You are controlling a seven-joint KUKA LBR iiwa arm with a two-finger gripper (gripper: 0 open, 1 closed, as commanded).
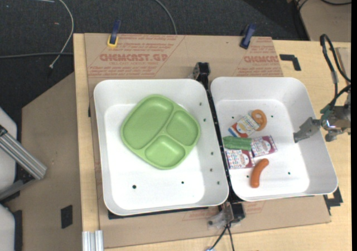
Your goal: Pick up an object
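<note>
The right white bin (290, 93) holds a small pile of items. An orange sausage (258, 172) lies nearest the front. Behind it are a pink-and-white packet (263, 145), another printed packet (239, 159) and a green piece (238, 142) lying across them. Further back sit a red-and-white packet (243, 128) and an orange ring (259, 116). My gripper (308, 130) hangs at the right rim of this bin, to the right of the pile and apart from every item. Nothing shows in its grasp.
The left white bin (111, 188) carries a green divided plate (160, 131). Both bins rest on a cardboard sheet (139, 54) held by blue clamps (115, 31) at the back. Cables (333, 71) hang at the far right, near the gripper.
</note>
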